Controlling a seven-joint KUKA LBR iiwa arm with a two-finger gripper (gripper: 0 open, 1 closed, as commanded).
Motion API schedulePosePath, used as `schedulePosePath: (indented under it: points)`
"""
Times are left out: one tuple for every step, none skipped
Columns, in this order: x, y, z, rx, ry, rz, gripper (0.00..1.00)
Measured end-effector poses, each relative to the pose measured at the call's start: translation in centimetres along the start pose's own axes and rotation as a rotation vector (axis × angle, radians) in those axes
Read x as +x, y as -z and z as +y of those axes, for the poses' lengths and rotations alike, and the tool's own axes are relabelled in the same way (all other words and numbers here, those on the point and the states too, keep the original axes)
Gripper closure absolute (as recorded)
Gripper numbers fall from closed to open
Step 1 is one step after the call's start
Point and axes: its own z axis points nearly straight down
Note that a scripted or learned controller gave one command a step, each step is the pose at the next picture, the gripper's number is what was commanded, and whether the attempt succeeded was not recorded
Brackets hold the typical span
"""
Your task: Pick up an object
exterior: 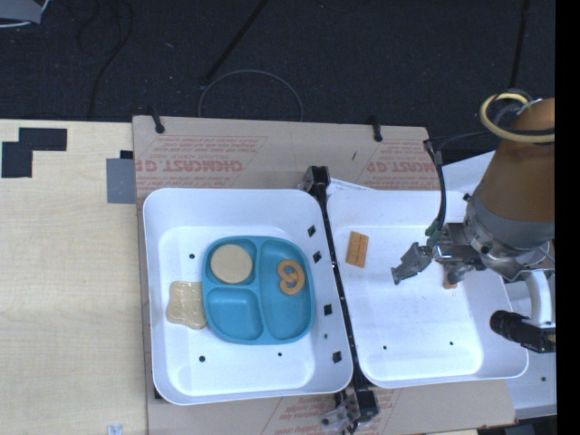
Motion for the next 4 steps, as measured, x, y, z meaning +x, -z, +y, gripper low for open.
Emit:
schedulePosePath:
  points:
    - [0.0, 0.5, 0.2, -0.010, 0.002, -0.001, 0.00]
    - [0.2, -3.9, 0.3, -0.006, 0.001, -0.001, 0.00]
    - [1.0, -8.7, 0.7, -0.005, 0.000, 0.000, 0.00]
    - [0.5, -13.6, 0.0, -0.005, 0.000, 0.000, 0.00]
